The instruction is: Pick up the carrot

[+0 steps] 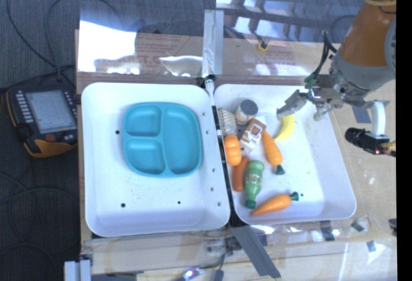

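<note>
Several carrots lie in the right bin (322,164). One carrot (273,204) rests near the front wall with its green tip pointing right. A second carrot (272,150) lies in the middle, beside a yellow banana (284,126). A third, darker carrot (239,174) sits against the left wall, under an orange fruit (232,150). My gripper (304,108) hovers over the bin's back right part, above and behind the banana. It is open, with nothing between its fingers.
A green bottle (252,182), a small printed box (252,134) and a grey can (246,108) crowd the right bin's left half. The left bin (103,196) holds a blue divided plate (161,139). A teach pendant (42,114) lies on the floor at left.
</note>
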Controlling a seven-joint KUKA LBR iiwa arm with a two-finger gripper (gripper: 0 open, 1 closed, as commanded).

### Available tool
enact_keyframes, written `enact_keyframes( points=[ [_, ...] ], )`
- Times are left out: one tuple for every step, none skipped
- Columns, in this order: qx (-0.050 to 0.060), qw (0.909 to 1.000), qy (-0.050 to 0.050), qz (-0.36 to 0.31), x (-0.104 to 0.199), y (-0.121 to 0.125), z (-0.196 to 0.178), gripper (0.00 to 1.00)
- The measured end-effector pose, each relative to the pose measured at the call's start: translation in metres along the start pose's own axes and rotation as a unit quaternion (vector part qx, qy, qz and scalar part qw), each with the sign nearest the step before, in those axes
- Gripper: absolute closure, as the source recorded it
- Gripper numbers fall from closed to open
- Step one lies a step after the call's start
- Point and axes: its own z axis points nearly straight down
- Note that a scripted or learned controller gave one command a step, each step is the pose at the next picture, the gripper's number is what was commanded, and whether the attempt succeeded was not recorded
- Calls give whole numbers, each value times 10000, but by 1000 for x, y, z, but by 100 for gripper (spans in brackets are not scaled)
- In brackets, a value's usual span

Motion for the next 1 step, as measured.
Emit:
enact_keyframes(
  points=[
    [6,9999,-1,114,-2,-36,129,0]
  ],
)
